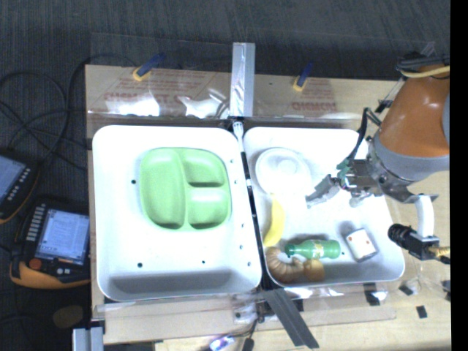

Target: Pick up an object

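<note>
Starting nearest: right bin [380,273] front holds a brown ring-shaped thing [294,266], a green bottle [313,250] lying on its side on it, a small white box [360,243] to the right, a banana [275,222] by the divider. Above them the gripper [327,189], jaws look spread, nothing between, though it's blurry. Farther back, a white bowl [282,167]. Left bin [110,218]: green divided tray [186,187].

Around your bench [344,93]: dark carpet floor [219,9]. Well beyond the bins from the gripper [335,189], black cables [29,123] and two lit handheld screens [62,236]. Light even.
</note>
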